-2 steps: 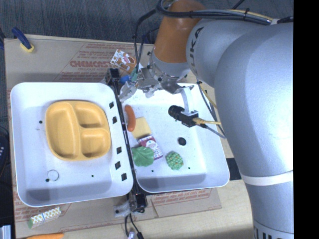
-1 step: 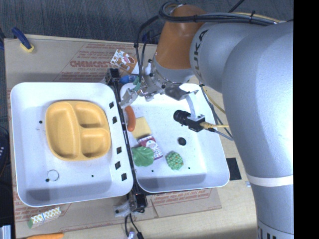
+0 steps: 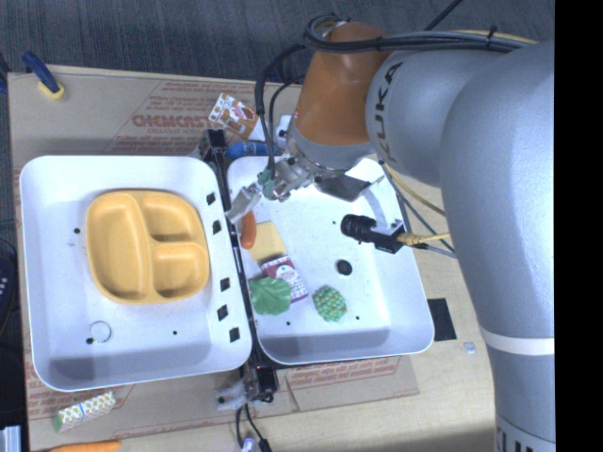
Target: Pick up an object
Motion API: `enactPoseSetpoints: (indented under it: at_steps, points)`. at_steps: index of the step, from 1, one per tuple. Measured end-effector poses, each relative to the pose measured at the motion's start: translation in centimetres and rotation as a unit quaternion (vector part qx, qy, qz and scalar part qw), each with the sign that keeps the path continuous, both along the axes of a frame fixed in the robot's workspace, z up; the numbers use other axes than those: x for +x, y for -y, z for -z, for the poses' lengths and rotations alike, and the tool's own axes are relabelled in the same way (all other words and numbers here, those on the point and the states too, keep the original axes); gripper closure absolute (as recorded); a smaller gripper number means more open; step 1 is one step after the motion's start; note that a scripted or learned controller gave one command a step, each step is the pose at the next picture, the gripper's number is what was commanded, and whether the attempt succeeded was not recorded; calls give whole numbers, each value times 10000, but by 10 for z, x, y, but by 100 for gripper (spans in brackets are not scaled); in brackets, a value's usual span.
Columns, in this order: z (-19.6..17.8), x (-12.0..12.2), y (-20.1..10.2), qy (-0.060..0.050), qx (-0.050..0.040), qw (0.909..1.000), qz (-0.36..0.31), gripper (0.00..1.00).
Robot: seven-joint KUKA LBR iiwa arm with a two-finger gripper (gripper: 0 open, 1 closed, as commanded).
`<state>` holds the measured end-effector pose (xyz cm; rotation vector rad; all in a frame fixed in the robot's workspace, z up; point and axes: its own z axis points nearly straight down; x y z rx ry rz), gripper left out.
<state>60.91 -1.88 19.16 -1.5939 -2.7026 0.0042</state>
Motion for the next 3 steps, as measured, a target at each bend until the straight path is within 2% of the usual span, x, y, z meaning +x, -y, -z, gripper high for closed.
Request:
enactPoseSetpoints:
  at_steps: [1, 2, 3]
  points:
    - [0, -12, 6, 6, 5, 9825, -1862, 0]
    - [0, -21, -14, 2, 10, 9665, -2567, 0]
    - [0, -41, 4, 6, 17, 8667, -4989, 0]
